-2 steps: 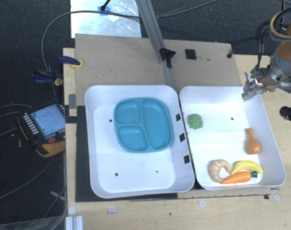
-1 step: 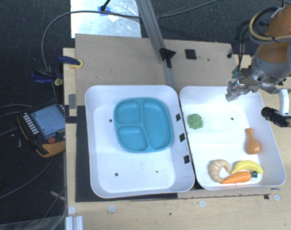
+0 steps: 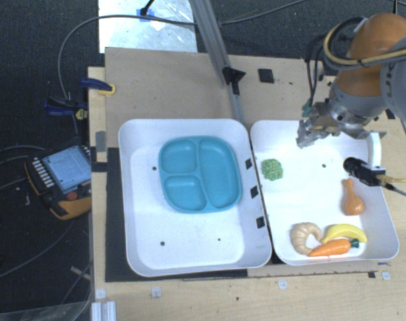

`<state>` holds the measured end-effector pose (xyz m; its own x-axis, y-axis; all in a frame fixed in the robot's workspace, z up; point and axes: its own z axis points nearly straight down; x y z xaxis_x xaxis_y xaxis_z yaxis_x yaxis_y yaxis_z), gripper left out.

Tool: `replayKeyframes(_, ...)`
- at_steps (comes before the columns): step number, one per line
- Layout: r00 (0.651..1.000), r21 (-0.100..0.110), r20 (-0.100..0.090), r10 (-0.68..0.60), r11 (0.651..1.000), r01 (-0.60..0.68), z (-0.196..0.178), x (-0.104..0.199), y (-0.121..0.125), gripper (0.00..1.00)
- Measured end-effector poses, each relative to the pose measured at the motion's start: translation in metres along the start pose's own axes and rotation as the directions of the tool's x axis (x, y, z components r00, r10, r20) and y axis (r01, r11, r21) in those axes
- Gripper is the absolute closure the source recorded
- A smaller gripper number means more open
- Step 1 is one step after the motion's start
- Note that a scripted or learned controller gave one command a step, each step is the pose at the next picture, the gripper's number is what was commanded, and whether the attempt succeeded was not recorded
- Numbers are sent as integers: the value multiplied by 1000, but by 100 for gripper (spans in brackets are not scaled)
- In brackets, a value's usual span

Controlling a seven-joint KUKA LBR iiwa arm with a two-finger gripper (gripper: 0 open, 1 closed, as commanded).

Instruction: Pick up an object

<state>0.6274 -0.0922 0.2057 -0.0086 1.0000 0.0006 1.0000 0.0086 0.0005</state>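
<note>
Blue plate [image 3: 200, 174], broccoli [image 3: 272, 170], banana [image 3: 345, 232], carrot [image 3: 330, 248]

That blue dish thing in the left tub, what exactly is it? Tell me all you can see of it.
The blue plate is a rounded-square divided dish of light blue, plastic-looking material. Raised ridges split it into three compartments: two smaller on its left, one long on its right. It lies flat, right way up, in the far half of the left bin, slightly turned, touching nothing but the bin floor.
</note>
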Motion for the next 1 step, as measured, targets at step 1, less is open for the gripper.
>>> replayKeyframes(1,1000,0,0,1,1000,-1,-2,45,-2,100)
